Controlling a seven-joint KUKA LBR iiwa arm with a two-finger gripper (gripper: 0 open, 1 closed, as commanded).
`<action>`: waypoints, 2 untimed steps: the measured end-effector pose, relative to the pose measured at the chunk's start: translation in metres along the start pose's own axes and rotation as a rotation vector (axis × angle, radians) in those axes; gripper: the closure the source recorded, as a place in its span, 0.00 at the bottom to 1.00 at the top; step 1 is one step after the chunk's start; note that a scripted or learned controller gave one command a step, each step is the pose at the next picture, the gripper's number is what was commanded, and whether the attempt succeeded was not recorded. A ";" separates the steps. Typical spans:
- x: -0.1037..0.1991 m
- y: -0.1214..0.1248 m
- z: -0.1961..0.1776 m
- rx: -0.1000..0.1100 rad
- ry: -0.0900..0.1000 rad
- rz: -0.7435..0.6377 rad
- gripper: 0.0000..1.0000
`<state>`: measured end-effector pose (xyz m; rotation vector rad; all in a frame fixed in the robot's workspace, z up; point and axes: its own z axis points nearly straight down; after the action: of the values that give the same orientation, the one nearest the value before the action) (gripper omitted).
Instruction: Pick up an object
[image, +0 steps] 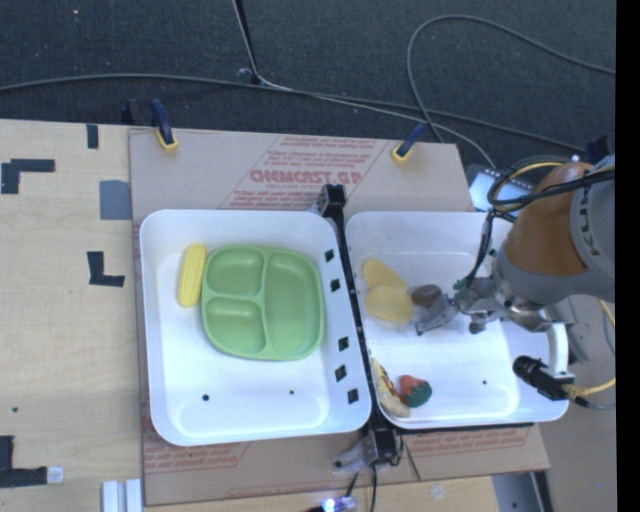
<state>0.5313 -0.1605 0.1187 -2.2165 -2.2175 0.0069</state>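
Claw (432, 318), grip state unclear, beside a small brown-grey lump (426, 295) and pale yellow pieces (386, 292).

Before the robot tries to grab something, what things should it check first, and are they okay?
1. Something to grab nearby: ok. The yellow pieces and a small brown object lie in the right bin, beside the gripper.
2. Gripper inside the right bin: ok.
3. Fingers ready for a grab: cannot tell.
4. Gripper holding nothing: cannot tell.
5. Other choices: ok. A red and green toy sits near the right bin's front edge; a corn cob lies beside the green plate in the left bin.
6. Cables away from the objects: ok.
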 end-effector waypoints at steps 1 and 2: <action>0.000 0.000 0.035 -0.007 -0.003 -0.001 0.00; 0.000 0.002 0.023 -0.011 -0.005 -0.001 1.00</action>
<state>0.5326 -0.1609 0.0961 -2.2239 -2.2264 0.0005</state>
